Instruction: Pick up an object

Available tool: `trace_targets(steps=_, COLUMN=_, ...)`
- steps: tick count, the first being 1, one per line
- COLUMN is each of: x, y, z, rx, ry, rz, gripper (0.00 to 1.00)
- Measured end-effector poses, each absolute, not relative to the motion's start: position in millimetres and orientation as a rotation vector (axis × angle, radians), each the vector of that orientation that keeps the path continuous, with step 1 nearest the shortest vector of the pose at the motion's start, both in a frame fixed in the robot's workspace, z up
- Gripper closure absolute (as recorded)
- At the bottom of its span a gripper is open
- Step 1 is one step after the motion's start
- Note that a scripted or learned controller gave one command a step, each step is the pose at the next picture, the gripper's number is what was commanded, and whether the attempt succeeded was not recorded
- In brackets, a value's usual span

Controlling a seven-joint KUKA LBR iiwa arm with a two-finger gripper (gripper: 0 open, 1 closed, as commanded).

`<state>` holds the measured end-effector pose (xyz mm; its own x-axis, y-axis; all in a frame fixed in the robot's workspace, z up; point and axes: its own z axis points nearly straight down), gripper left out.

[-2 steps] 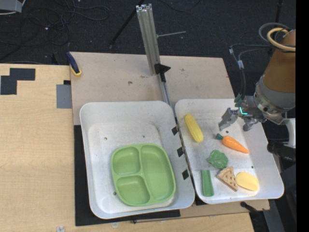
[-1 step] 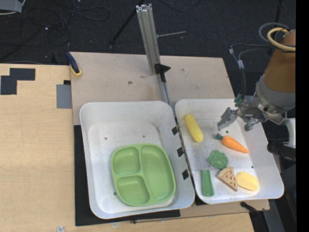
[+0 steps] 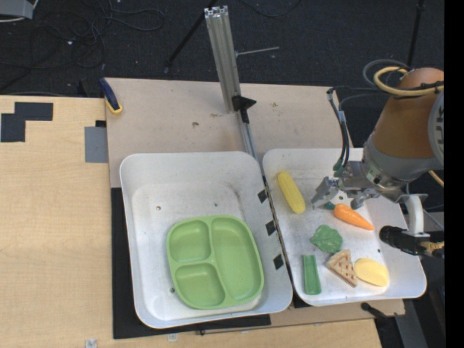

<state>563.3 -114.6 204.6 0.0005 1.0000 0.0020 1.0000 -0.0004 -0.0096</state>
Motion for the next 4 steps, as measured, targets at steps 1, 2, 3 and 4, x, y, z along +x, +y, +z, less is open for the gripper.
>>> trace_targets(steps=1, x=559.9, y=-111.0, z=139.8, rx=-2.216, ry=-2.214, rz=0.009, gripper=0.0)
trace_targets(steps=2, x=561.5, y=-111.2, z=91.7, rx=-2.22, ry=-2.221, rz=-0.001, gripper=0.0)
trace_targets(steps=3, x=563.4, y=-112.3, z=104.6, rx=-2.23, ry=-2.22, rz=-0.007, gripper=1.0)
trace_targets(steps=4, x=565.9, y=-115.7, z=147.0, rx=-2.222, ry=-2.222, rz=-0.001, gripper=1.0)
